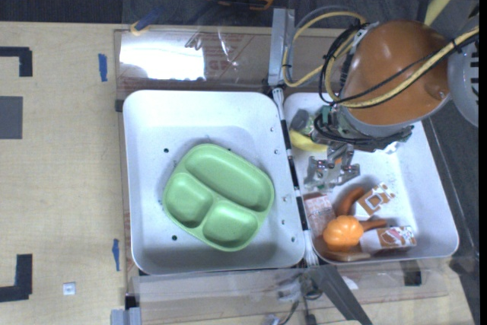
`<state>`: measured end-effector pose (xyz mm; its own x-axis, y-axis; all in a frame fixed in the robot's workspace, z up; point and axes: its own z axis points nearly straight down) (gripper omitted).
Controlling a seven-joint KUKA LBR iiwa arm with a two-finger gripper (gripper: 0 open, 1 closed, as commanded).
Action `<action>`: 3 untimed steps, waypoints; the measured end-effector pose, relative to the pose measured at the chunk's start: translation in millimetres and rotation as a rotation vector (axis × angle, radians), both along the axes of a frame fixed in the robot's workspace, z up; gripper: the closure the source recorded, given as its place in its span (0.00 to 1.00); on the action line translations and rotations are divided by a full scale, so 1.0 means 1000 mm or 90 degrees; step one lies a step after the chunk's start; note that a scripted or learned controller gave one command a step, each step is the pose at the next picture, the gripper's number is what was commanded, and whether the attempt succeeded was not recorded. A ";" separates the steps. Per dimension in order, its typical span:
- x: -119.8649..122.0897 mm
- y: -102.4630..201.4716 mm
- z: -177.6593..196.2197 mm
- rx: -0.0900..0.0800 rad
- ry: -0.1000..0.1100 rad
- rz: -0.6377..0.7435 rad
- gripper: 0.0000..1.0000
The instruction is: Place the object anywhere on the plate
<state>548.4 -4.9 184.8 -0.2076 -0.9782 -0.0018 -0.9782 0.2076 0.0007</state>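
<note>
The green plate (219,196) looks like smooth moulded plastic with a soft sheen; the left bin (144,164) under it is smooth white plastic, faintly glossy, its floor dotted with small dark holes; the right bin (434,186) has the same white finish; the bench (57,164) has a pale, matt, wood-like top marked with black and blue tape; behind the bins a clear sheet (190,57) glares brightly; the arm's orange band (396,72) is glossy, with a highlight on its curve; the end effector (332,167) looks like bare grey metal; the orange ball (342,232) is smooth and slightly shiny; the wrapped items (384,238) beside it show printed, glossy packaging.
</note>
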 end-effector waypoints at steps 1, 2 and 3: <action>-0.035 0.023 0.000 0.000 0.001 0.072 1.00; -0.063 0.081 0.000 0.000 0.000 0.217 1.00; 0.005 0.120 0.050 0.002 -0.003 0.398 1.00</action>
<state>553.0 115.2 235.2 0.4035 -0.9150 -0.0043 -0.9150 -0.4035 -0.0040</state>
